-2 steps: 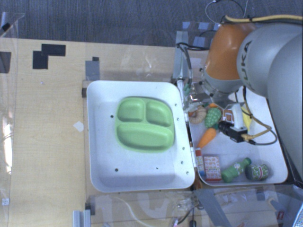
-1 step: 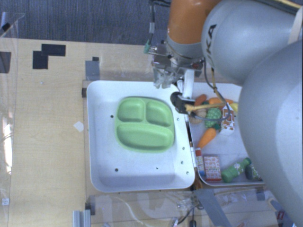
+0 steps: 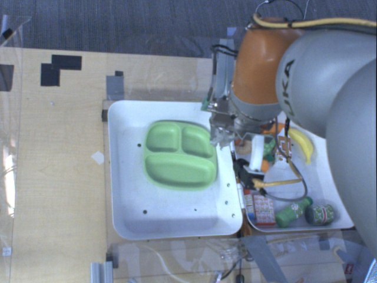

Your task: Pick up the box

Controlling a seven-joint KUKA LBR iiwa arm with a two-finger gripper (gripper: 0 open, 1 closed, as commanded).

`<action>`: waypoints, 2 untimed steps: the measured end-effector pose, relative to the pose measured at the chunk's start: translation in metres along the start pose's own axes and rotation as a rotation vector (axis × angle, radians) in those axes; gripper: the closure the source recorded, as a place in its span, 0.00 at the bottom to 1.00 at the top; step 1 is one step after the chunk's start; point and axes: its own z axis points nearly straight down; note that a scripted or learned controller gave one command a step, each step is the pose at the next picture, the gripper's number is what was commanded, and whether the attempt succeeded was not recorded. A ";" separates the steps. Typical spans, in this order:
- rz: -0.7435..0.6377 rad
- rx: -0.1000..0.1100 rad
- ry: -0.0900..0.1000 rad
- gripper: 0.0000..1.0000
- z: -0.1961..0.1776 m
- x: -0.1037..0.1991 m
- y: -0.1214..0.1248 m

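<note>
The box, small with a red and white print, lies flat at the front left corner of the right bin. My gripper hangs below the orange wrist band over the seam between the two bins, at the right rim of a green divided plate. It stands well behind the box and apart from it. The big grey arm covers much of the right bin.
The green plate lies in the middle of the left bin. In the right bin a banana lies behind, with a green bottle and a patterned can right of the box. Something orange and green peeks out beside the wrist.
</note>
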 end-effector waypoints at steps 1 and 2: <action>0.091 0.001 0.000 1.00 0.020 0.077 -0.079; -0.100 -0.012 0.012 1.00 0.157 0.126 -0.078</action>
